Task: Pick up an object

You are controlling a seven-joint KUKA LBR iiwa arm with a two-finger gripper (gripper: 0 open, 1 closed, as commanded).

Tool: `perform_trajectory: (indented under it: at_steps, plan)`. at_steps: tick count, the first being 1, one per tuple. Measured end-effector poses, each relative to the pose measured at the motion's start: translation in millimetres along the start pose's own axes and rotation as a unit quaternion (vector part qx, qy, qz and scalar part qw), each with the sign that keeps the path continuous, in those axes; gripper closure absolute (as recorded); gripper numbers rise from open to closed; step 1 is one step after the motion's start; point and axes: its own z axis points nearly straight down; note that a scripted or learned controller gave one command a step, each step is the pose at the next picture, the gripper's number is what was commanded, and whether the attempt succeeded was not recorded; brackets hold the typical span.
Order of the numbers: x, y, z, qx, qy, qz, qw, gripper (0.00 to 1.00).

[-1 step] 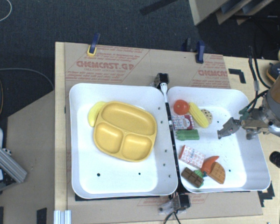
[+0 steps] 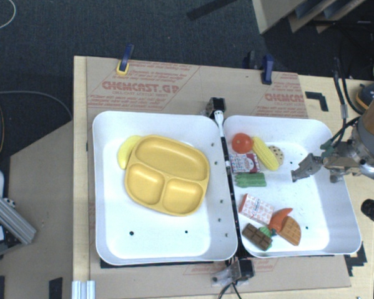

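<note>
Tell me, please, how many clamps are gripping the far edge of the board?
2: a yellow clamp above the left bin's far corner, and a blue clamp above the right bin.

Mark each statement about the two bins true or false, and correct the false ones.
1. The yellow tray lies in the left bin. True.
2. The tomato sits beside the corn cob. True.
3. The gripper holds the green piece. False: it hangs apart from it, over bare floor of the right bin.
4. The chocolate bar lies in the left bin. False: right bin, near corner.
</note>
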Motion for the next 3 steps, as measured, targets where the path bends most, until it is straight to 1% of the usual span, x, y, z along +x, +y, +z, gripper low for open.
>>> perform_trajectory:
  at_steps: [1, 2, 3]
  plan:
    - [-6, -4, 61, 0.003, 0.001, 0.0, 1.0, 0.0]
    - [-9, -3, 123, 0.003, 0.001, 0.0, 1.0, 0.0]
    - [-8, 0, 161, -0.001, 0.003, 0.0, 1.0, 0.0]
